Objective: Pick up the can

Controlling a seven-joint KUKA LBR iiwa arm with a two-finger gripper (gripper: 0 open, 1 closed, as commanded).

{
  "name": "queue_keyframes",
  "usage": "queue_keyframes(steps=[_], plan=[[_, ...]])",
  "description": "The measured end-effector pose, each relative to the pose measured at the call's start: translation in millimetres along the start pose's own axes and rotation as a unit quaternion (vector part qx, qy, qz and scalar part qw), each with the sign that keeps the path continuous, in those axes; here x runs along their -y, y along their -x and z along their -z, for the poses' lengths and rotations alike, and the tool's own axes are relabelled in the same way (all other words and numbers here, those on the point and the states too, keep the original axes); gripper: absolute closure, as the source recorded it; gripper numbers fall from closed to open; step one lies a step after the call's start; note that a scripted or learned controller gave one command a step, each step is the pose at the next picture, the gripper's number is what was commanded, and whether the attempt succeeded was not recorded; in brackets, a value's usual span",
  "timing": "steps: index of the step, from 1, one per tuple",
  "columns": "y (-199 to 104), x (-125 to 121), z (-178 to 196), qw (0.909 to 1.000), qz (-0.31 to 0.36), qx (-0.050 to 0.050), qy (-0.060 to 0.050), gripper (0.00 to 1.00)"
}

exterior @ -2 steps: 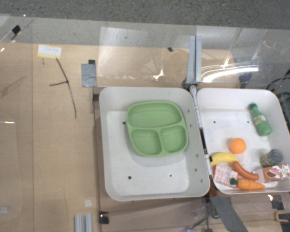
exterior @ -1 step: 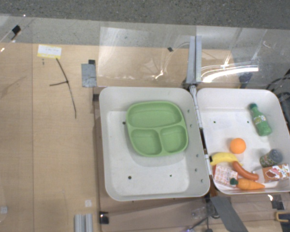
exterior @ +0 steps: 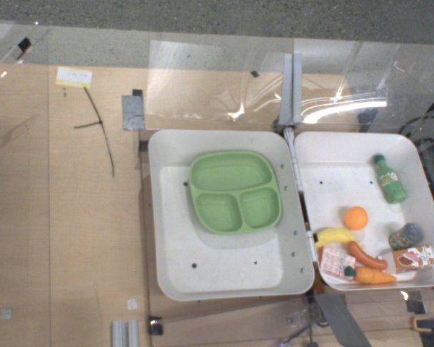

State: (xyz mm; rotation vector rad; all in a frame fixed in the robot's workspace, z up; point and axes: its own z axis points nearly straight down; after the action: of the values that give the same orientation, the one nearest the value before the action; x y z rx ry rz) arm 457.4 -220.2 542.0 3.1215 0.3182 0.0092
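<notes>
Can point(exterior: 406, 236) lies in right bin point(exterior: 333, 150) (beside carton point(exterior: 414, 258)); pincer state: cannot tell.

Print on the carton point(exterior: 414, 258) seems unreadable (blurred).

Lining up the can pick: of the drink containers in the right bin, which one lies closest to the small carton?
The short dark grey metal can, standing right above the red-and-white carton near the bin's front right. The green plastic bottle lies farther back.
</notes>
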Motion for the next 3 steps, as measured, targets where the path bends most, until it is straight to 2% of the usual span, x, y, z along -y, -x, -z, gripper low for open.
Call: queue_keyframes(steps=[1, 2, 3], plan=[[-40.9, -41.4, -209.1, 0.9999, 0.012, 0.003, -0.002, 1.0], [5.5, -25.9, 1.3, 1.0, 0.001, -0.001, 0.0, 1.0], [-38.6, -47.7, -0.3, 1.0, 0.002, 0.0, 0.0, 1.0]])
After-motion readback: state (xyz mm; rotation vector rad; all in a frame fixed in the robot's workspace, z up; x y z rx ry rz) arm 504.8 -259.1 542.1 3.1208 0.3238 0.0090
